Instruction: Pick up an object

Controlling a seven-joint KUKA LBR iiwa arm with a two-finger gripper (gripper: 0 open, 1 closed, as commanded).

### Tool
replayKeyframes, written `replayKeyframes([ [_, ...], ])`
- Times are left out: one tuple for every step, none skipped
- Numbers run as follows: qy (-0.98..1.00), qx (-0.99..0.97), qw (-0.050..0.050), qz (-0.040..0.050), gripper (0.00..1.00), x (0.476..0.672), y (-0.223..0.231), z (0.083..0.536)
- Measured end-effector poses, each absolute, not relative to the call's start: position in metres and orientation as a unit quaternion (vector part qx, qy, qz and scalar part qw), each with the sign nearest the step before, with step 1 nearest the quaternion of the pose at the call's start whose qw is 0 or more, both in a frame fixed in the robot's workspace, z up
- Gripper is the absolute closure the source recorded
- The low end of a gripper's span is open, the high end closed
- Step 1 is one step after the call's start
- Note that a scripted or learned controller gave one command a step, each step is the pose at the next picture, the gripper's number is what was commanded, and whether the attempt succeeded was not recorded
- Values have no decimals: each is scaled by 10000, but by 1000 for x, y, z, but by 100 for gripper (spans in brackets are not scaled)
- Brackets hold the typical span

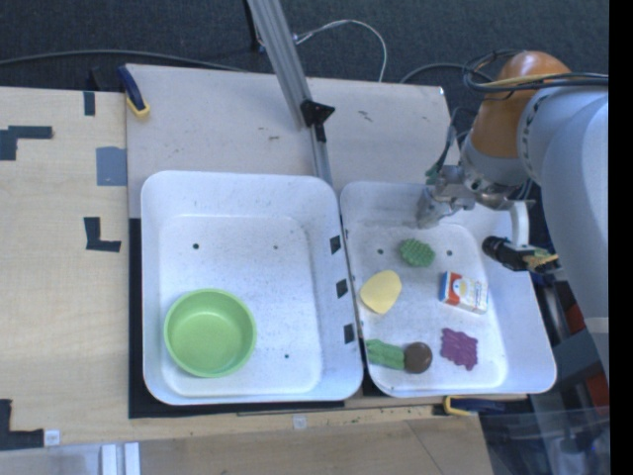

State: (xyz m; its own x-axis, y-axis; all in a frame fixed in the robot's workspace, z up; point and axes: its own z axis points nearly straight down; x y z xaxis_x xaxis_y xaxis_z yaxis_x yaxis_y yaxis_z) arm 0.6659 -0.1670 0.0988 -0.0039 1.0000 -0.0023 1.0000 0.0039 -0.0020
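Observation:
The right bin (pixel 514 364) holds several small objects: a green ridged piece (pixel 416 253), a yellow rounded piece (pixel 381 291), a small white, red and blue carton (pixel 463 292), a purple bumpy piece (pixel 459 347), a green cylinder (pixel 385 353) and a brown ball (pixel 417 357) touching it. My gripper (pixel 432 212) hangs over the far end of the right bin, just beyond the green ridged piece. Nothing shows between its fingers, and they are too small to read.
A green bowl (pixel 210 332) sits in the near left corner of the left bin (pixel 237 201). A slanted metal pole (pixel 287 57) rises behind the bins. The grey arm with its orange band (pixel 514 107) fills the right side.

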Motion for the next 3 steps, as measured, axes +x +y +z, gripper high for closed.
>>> replayKeyframes([
  [7076,7067,19,12,100,660,-164,159],
  [7078,7064,19,13,100,665,-161,203],
  [7077,7065,4,5,100,666,-160,220],
])
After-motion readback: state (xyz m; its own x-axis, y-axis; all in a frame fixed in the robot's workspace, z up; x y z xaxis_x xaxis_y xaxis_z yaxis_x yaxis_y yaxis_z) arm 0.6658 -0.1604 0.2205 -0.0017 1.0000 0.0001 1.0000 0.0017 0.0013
